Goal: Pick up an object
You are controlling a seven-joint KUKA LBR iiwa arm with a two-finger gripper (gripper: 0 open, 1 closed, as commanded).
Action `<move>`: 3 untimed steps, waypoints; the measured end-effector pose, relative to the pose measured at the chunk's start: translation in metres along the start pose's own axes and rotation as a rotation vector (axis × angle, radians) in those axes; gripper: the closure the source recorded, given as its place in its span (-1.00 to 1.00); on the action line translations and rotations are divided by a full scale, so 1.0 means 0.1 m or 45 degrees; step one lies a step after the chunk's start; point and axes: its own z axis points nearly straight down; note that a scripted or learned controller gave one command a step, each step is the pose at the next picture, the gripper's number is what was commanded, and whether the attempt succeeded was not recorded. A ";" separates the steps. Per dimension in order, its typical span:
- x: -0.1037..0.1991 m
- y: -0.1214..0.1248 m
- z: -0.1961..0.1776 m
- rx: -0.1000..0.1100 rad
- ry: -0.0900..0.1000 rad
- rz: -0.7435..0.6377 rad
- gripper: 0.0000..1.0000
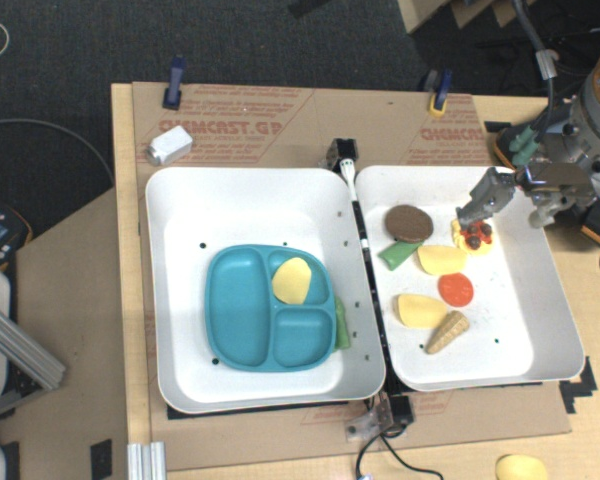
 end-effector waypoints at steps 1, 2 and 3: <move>-0.64 0.00 0.02 -0.014 -0.006 0.022 -1.00; -1.53 -0.03 -1.09 -0.037 -0.017 0.024 -1.00; -0.21 0.00 0.33 0.002 0.002 -0.003 -1.00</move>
